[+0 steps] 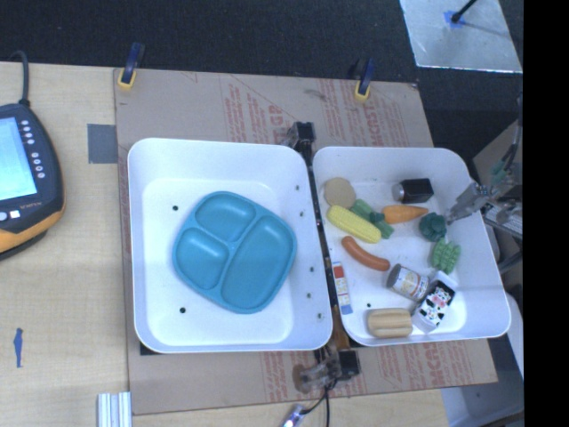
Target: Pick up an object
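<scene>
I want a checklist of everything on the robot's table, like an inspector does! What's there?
Surface: wooden bench under a cardboard sheet.
Job's things: right bin holds toy corn, carrot, sausage, can, bread roll.
Clutter: blue divided plate in left bin.
Gripper: gripper over the right bin's right side, holding nothing.
Cables: wires at the front edge.
Surroundings: control pendant at left.
</scene>
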`<state>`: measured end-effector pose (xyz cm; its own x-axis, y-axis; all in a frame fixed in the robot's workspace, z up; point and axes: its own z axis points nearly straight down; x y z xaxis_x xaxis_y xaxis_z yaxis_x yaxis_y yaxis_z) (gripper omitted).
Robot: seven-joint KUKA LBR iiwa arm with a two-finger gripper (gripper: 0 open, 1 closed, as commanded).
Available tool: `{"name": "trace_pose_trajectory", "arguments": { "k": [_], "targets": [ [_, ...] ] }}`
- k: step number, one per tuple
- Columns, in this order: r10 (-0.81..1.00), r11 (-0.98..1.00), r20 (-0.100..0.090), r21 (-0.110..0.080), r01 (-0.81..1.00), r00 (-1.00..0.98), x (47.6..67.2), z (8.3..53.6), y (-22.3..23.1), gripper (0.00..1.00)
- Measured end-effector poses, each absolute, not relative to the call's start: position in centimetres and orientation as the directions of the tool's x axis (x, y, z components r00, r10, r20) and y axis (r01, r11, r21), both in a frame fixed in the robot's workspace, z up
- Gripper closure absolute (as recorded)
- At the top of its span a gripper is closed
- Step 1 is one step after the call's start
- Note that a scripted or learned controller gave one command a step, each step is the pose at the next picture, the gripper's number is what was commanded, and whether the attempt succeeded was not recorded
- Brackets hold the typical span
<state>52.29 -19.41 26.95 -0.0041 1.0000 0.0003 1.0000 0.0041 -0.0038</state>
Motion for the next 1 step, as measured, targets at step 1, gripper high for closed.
{"name": "trace_pose_trajectory", "arguments": {
  "k": [1],
  "targets": [
    [1.000,0.006,0.000,-0.005,1.000,-0.006,57.14,9.08,-20.96,0.00]
  ]
}}
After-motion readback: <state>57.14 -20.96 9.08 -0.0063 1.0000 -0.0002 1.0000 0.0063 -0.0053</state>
